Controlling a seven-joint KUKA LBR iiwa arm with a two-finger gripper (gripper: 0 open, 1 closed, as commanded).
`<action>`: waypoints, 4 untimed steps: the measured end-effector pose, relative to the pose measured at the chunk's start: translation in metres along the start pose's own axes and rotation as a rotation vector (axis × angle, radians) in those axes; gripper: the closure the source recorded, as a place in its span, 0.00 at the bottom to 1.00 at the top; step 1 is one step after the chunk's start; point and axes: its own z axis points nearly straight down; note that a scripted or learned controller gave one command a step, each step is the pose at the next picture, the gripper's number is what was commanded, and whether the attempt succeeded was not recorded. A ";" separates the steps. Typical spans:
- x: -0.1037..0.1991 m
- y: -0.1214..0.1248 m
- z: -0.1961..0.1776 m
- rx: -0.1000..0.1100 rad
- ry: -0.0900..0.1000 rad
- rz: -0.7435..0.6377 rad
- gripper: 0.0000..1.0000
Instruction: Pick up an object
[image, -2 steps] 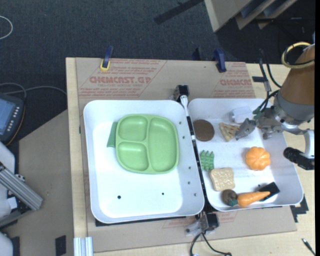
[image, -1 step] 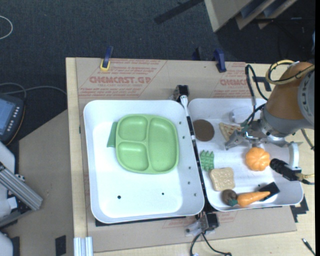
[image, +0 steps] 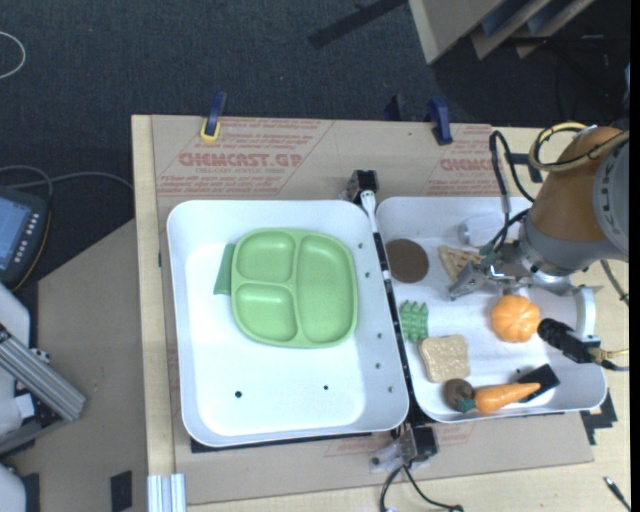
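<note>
Orange fruit (image: 515, 318) sits in right bin (image: 590, 400), just below-right of end effector (image: 482, 274), apart from it. End effector's state: can't tell. Nothing visibly lifted; grasp and lift both left to do.

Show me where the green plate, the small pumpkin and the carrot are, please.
green plate (image: 296, 287): camera view, on the ridge where its three compartments meet.
small pumpkin (image: 515, 318): camera view, middle of its orange body.
carrot (image: 503, 396): camera view, middle of its orange length.
</note>
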 end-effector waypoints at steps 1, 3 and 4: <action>0.000 0.001 -0.011 -0.003 -0.001 0.001 1.00; 0.000 -0.001 -0.098 -0.009 -0.003 -0.001 1.00; 0.000 0.000 -0.144 -0.010 -0.004 -0.002 1.00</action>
